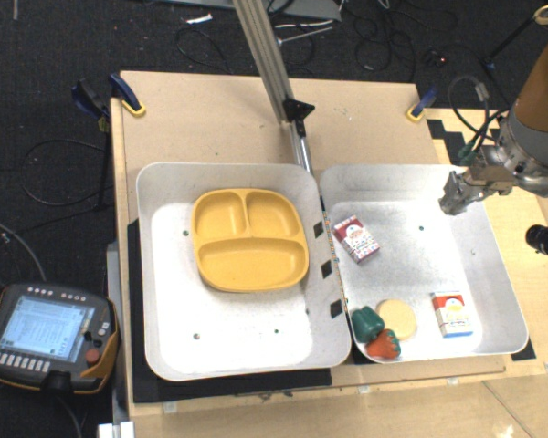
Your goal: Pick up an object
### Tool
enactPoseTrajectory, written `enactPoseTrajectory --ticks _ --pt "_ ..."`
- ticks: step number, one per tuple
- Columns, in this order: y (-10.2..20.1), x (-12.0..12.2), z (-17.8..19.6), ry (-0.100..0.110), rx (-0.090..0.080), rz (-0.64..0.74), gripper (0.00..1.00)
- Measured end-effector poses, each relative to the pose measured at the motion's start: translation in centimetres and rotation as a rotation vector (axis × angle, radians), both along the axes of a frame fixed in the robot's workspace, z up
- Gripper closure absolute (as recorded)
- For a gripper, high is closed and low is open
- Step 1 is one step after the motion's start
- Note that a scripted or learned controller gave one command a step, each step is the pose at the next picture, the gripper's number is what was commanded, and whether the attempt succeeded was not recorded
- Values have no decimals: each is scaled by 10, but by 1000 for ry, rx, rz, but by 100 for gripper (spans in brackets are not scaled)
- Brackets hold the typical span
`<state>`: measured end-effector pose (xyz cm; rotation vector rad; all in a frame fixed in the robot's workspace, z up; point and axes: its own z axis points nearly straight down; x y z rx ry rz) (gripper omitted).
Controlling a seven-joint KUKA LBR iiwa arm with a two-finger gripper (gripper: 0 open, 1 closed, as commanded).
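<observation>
My claw point(457, 199) hovers over the right bin's point(493, 272) far corner, and I can't tell its state. Two small boxes there: one red point(356, 239) mid-bin, one point(451, 315) near the front, beside a green-and-red toy point(374, 332) and one tan disc point(397, 316); left bin point(164, 336) holds one yellow plate point(250, 239)

A single fixed camera looked down on the bench point(210, 126) from above at a slant, far enough back to take in both white bins: the left bin point(164, 336) and the right bin point(493, 290) side by side. Dark floor with cables filled the top and left edges. The arm point(539, 108) entered from the frame's right.
</observation>
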<state>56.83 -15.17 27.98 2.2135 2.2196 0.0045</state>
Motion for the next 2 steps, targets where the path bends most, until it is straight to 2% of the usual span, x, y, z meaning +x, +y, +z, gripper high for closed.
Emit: enactPoseTrajectory --ticks 1,2 --pt "60 8 -8 7 4 5 100" --pt "106 4 -23 9 4 5 100"
